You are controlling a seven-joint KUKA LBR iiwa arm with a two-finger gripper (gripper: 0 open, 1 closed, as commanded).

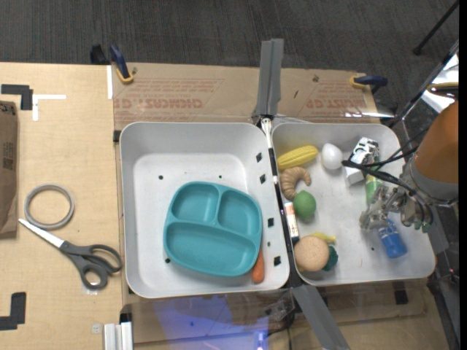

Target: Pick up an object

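Note:
My gripper [378,216] hangs low over the right side of the right bin [343,274], with the orange band of the arm [441,148] above it at the frame's right. A blue object [392,243] lies just below and right of the gripper. A green item [371,189] sits just above it. Further left in this bin are a yellow banana-like piece [298,156], a white egg [332,155], a tan croissant [295,180], a green lime [304,205] and a tan round bun [311,254]. A white and blue toy [363,152] lies near the back.
The left bin [146,159] holds a teal divided plate [213,228] with an orange carrot [258,270] at its lower right corner. On the bench at left lie scissors [76,252] and a tape roll [49,205]. Cardboard [190,93] lines the back.

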